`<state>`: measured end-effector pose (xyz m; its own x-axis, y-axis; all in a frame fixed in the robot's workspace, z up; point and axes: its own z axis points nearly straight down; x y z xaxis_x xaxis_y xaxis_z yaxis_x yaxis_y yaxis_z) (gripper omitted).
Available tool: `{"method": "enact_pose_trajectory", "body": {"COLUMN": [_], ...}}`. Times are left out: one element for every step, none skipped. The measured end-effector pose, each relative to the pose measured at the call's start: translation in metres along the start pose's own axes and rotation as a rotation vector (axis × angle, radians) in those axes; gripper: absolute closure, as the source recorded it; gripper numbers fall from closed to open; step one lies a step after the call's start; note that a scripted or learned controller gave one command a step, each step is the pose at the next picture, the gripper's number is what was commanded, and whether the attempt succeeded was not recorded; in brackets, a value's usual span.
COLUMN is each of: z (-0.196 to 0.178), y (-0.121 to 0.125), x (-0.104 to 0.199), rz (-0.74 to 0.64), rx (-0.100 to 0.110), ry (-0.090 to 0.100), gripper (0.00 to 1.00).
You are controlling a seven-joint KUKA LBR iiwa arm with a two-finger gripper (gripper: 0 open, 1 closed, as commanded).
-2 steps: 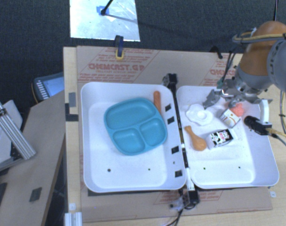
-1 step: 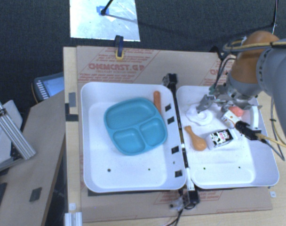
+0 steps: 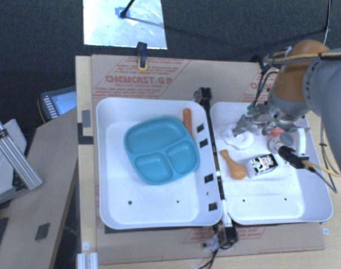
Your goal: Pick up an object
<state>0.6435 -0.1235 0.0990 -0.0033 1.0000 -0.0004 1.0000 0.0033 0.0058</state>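
Over in the right bin: we've got the hand [image 3: 246,122] low in the upper part of the right bin [image 3: 271,203], right of frame centre, with the grey arm [image 3: 322,88] coming in from the right edge.

Hand state: we cannot tell whether it is released or clenched; from this slanted view the tip merges with the white things under it.

Under the hand: a white roundish piece [image 3: 242,141], touching or just below the tip, we can't say which.

Likely target: our judgement only, the white piece, since it lies nearest the tip.

Other candidates: a tan pear-shaped piece [image 3: 233,165] down and to the left of the hand, and a black-and-white patterned block [image 3: 263,164] down and to the right.

Key relation: the tan piece runs on a slant from upper left to lower right, fat end toward the lower right; it lies toward the bottom of the frame from the hand, so we'd expect a move down-frame and a turn of the wrist to cross its narrow neck.

Left bin: the left bin [image 3: 120,206] carries a blue divided plate [image 3: 162,149] and an orange stick [image 3: 187,122] along its upper right edge, well apart from the hand.

Desk: the desk [image 3: 159,77] shows printed board beneath both bins.

Progress: by our reading, nothing lifted yet; we see no object clear of the bin floor.

Risk: white on white, so a grasp here could easily slip.
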Motion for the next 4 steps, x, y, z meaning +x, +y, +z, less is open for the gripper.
{"method": "enact_pose_trajectory", "body": {"z": [-0.009,-0.071,-0.136,-0.154], "y": [0.001,0.003,0.010,0.011], "x": [0.000,-0.009,-0.010,-0.010], "rz": [-0.002,0.002,-0.001,-0.002], "rx": [-0.001,-0.002,-0.003,0.001], "ry": [-0.001,-0.002,-0.002,-0.001], "gripper": [1.00,1.00,1.00,1.00]}}
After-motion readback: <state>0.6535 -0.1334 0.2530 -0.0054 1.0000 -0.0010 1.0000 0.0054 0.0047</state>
